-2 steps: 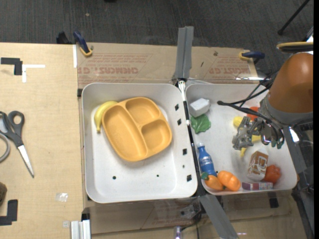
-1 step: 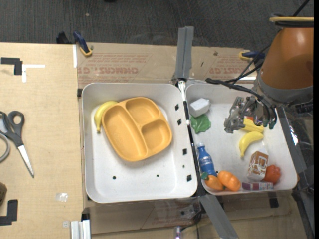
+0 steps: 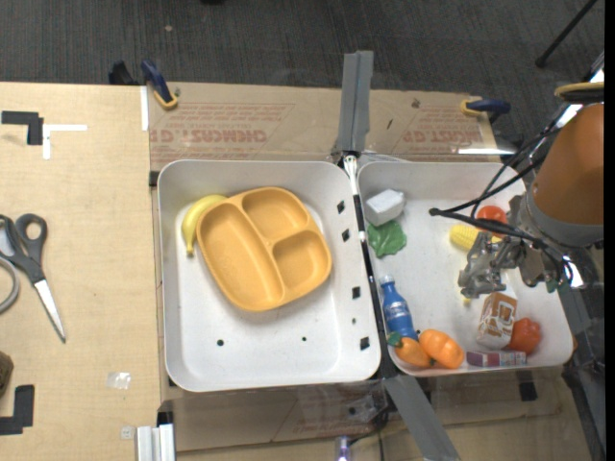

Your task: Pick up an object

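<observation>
Over the wooden bench, right of centre in the frame, we see the gripper (image 3: 478,279) low in the right bin (image 3: 423,185), just above a brown carton (image 3: 497,319). We cannot tell its state; nothing looks lifted yet.

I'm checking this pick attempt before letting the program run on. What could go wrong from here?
The end effector hangs in the right bin close to the yellow item and brown carton; it may close on neither. The carton, tomato and oranges crowd the front wall, so a descent could knock neighbours.
</observation>
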Available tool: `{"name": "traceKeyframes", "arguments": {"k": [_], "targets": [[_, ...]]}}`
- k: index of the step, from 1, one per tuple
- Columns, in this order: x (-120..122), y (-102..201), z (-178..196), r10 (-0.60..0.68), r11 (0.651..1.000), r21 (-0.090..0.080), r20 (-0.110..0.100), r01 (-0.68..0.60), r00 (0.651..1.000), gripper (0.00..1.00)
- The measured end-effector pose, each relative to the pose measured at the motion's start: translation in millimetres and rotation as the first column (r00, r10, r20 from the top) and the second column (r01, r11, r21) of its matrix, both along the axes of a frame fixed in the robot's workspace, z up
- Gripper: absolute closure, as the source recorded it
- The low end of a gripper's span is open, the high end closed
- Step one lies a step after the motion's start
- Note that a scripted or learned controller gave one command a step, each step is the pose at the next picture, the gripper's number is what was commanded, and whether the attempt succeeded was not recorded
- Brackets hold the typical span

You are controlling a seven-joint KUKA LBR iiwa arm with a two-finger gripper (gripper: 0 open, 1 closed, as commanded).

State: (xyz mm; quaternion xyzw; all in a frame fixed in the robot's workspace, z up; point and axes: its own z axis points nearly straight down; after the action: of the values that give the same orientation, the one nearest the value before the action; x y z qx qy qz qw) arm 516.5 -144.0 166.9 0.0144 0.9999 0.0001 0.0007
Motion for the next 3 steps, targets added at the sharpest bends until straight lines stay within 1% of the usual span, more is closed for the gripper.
{"name": "traceKeyframes", "arguments": {"k": [1, 2, 3], "targets": [[0, 0, 0, 0.0, 1.0, 0.0, 0.0, 0.0, 1.0, 0.0], [21, -15, -75, -0.048, 0.999, 0.0, 0.002, 0.048, 0.999, 0.0], [88, -18, -73, -0.096, 0.995, 0.0, 0.006, 0.096, 0.995, 0.0]]}}
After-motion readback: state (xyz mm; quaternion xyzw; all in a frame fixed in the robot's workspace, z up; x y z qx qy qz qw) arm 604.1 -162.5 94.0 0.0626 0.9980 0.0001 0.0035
